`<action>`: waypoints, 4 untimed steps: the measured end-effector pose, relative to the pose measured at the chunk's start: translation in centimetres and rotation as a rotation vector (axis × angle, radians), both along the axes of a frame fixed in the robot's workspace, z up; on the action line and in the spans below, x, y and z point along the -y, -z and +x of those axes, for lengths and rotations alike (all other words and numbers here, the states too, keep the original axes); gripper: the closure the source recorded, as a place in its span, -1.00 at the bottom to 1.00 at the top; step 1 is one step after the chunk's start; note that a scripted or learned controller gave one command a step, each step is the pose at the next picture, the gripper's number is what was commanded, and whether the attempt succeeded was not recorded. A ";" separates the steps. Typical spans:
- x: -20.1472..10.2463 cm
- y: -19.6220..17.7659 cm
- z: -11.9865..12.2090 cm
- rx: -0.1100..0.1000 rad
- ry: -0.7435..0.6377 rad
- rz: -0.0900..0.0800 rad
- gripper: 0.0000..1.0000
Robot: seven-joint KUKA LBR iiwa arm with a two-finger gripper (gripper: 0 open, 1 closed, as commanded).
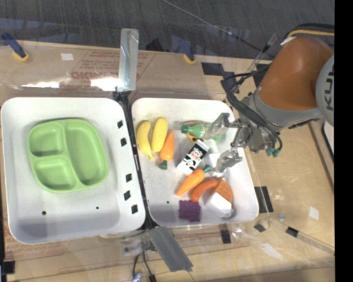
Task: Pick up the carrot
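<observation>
Two orange carrots lie in the right bin (165, 107). One carrot (167, 146) lies next to the yellow banana, with its dark green end toward the front. The other carrot (190, 182) lies nearer the front, its green top pointing at the gripper's lower finger. My gripper (217, 147) hovers over the right side of this bin, open, with nothing between its fingers. Its lower fingertip (223, 162) is just right of the second carrot's green top.
Around the carrots lie a banana (143, 138), a yellow corn cob (159, 134), a green bottle (194, 130), a black-and-white carton (193, 157), an orange roll (206, 188), a purple block (189, 210) and an orange-white wedge (222, 198). The left bin holds a green divided plate (67, 154).
</observation>
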State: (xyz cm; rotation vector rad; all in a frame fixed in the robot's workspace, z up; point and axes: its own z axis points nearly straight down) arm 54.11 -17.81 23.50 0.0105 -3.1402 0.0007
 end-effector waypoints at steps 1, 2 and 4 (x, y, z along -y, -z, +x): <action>-2.2 13.2 -5.2 -0.008 -0.017 0.004 -1.00; -7.4 14.4 -4.5 -0.001 -0.094 0.003 -1.00; -8.5 14.4 -4.7 0.000 0.721 0.000 -1.00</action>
